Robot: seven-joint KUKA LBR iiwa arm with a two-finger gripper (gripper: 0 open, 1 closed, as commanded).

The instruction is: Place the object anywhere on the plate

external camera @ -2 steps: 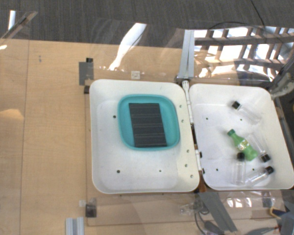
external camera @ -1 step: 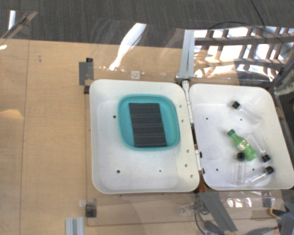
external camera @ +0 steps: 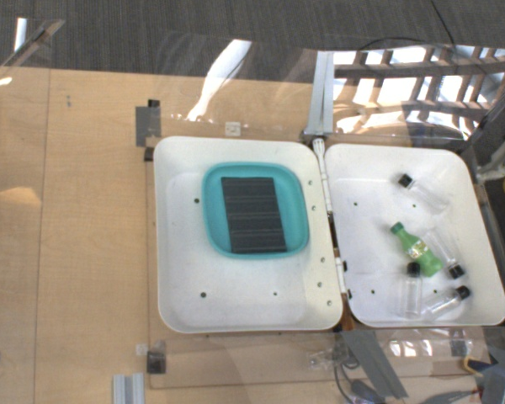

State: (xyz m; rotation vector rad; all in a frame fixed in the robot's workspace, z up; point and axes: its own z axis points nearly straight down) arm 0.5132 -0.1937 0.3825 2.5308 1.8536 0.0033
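A teal square plate lies in the left bin, and a dark ribbed rectangular pad rests flat on its middle. In the right bin lies a small green bottle with a pale label, tilted toward the lower right. Around it are several clear plastic bottles with black caps: one at the upper right, one beside the green bottle, and two near the front wall.
The two white bins sit side by side, hinged along a central seam. A metal frame stands behind the right bin. Cables and brackets lie at the bench's front right.
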